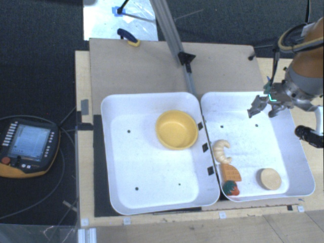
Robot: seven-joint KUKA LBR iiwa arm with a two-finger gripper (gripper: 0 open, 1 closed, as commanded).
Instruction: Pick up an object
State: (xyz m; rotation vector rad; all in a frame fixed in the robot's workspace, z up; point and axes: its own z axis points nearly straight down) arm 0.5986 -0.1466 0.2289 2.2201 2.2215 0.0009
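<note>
Croissant (221,151), carrot (230,176), puck (269,178) low in right bin (253,130); gripper (264,108) well above them, fingers apparently spread, holding nothing.

The counter (223,67) is a tan board on a paler wooden top. Two shallow white bins sit on it side by side, their rims touching at the middle: the left bin (116,186) toward 8 o'clock, the right bin (298,184) toward 4 o'clock. A slanted metal pole (169,27) meets the board at 12 o'clock. A blue-and-yellow clamp (128,36) grips the edge at 11 o'clock.
</note>
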